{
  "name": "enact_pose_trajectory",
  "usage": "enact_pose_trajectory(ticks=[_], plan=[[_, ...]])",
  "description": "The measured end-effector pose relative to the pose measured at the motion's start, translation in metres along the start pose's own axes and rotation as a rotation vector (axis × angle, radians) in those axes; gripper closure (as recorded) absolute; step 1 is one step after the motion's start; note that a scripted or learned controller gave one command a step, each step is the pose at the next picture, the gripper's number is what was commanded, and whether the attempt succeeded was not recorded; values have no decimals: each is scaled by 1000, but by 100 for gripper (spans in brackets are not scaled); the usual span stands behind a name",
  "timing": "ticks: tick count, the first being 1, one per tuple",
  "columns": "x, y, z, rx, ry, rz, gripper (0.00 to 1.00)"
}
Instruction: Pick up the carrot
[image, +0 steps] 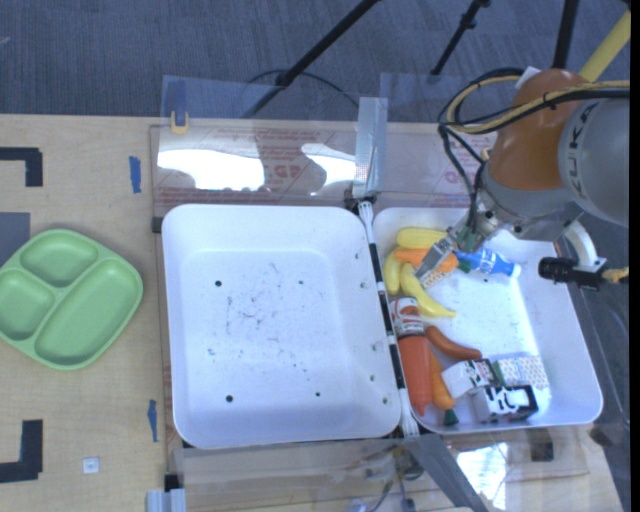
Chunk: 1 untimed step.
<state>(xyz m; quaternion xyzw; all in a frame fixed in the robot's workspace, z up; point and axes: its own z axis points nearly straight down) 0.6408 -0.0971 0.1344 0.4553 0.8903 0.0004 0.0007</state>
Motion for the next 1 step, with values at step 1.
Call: enact_pose_trajectory(ticks=[1], plan=[[-2, 33, -52, -5, -6, -305, 0]])
